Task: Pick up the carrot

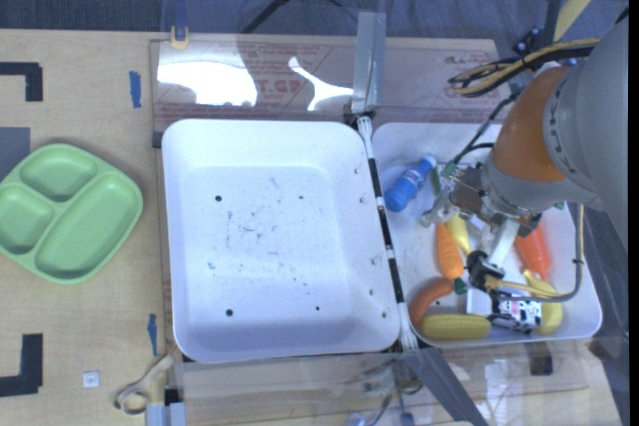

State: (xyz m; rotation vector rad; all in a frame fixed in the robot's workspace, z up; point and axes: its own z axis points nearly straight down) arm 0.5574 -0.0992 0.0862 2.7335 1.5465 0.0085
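The carrot [450,257], a short orange tapered piece, lies in the right bin [587,314] just right of the divider, with a yellow piece [458,232] touching its upper end. My gripper [477,226] hangs low over the middle of this bin, directly beside the carrot on its right and partly covering it. The view does not show anything lifted clear of the bin floor.
The right bin also holds a blue bottle [408,185] at its upper left, an orange-red piece [536,254] at the right, and a banana [457,325] with a red-orange curved item [430,294] along the front. The left bin [190,165] and a green divided plate [66,212] lie to the left.
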